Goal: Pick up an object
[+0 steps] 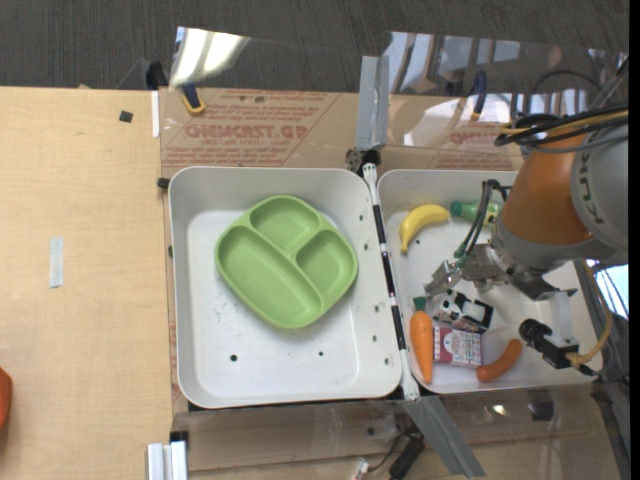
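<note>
My gripper (452,290) hangs low in the right bin (570,380), below the orange-banded wrist (540,208). It is just above a pink carton (460,347) and to the right of an orange carrot (422,345). A yellow banana (421,222) lies at the bin's far left, with a green item (466,209) beside it. A red-orange sausage-shaped piece (500,360) rests near the bin's front edge. Nothing shows between the gripper's tips.
The left bin (190,268) holds a green divided plate (287,260). A cardboard sheet (250,128) lies behind the bins. The arm's body covers the right bin's far right part. Wooden bench surface (70,268) stretches to the left.
</note>
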